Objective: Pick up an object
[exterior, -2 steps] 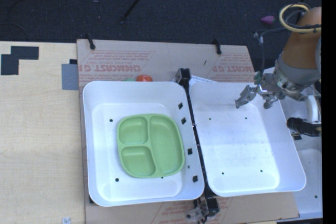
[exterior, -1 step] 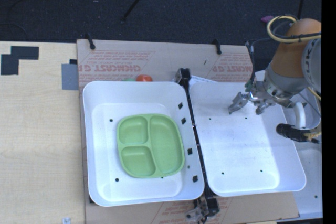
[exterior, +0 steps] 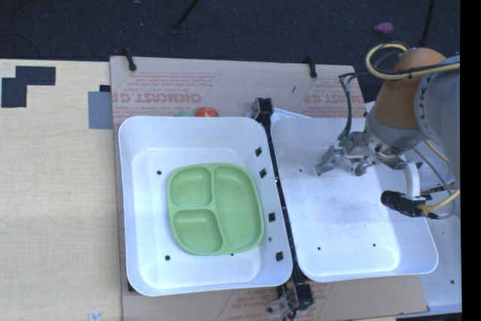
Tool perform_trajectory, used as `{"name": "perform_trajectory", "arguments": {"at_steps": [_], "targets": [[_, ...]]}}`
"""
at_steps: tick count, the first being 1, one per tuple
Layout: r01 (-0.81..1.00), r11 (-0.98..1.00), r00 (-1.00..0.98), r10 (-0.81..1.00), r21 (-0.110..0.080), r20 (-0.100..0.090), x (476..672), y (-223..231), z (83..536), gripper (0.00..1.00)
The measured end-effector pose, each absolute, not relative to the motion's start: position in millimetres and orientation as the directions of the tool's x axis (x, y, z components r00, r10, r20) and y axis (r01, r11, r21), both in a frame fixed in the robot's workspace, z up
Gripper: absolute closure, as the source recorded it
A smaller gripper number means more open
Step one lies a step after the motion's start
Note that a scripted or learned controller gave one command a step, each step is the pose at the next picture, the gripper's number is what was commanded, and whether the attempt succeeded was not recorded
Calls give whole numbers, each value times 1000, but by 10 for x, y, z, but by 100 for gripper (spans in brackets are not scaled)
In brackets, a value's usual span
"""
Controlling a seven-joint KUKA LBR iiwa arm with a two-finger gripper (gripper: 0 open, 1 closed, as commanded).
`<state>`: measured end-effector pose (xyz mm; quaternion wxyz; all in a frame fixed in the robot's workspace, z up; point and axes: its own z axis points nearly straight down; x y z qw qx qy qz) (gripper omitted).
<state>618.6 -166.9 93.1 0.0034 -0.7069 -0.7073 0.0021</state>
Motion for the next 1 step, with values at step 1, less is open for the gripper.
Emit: {"name": "perform_trajectory", "arguments": {"at_steps": [1], "targets": [[1000, 1, -1, 1000, -3, 1, 6201, -1672, 1064, 100]]}}
